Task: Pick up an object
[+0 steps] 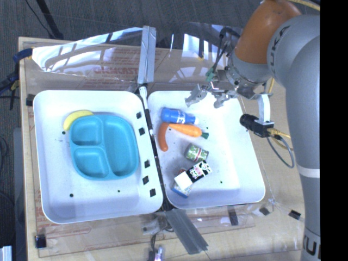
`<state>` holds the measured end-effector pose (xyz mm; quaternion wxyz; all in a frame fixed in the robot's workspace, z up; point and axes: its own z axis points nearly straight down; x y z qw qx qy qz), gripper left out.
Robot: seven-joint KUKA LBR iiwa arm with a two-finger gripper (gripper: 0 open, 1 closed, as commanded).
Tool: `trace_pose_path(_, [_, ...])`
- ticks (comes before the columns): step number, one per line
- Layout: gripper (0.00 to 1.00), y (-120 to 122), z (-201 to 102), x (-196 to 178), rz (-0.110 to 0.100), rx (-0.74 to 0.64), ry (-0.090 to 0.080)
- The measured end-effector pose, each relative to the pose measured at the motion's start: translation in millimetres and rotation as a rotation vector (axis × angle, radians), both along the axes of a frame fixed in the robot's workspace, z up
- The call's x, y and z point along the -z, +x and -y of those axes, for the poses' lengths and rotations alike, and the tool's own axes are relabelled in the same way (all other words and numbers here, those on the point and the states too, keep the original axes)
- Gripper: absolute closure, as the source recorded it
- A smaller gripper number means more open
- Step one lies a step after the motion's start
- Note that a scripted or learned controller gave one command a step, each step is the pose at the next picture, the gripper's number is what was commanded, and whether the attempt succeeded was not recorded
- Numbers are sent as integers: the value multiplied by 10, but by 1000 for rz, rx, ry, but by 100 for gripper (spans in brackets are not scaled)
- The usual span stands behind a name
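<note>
Hovering above the right bin's (247, 186) far edge, the pincer (208, 96) is spreading its fingers apart, gripping nothing, likely lining up on the blue bottle (177, 115).

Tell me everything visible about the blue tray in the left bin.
The blue tray is a light-blue divided plate, plastic by its look, with rounded corners and three compartments: one long one on its right side, two smaller ones on its left. It lies flat and upright on the floor of the left bin, turned slightly askew. A yellow object, mostly hidden, pokes out from under its upper left edge. Nothing lies in its compartments.
</note>
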<state>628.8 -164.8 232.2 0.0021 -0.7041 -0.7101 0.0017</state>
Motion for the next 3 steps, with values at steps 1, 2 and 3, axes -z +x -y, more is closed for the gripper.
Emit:
trace_pose_path(1, [0, -77, 271, 1413, 2, -71, 1])
trace_pose_path(2, [100, -74, 263, 1314, 0, -75, 1])
trace_pose_path(3, [100, 292, 435, 430, 6, -151, -1])
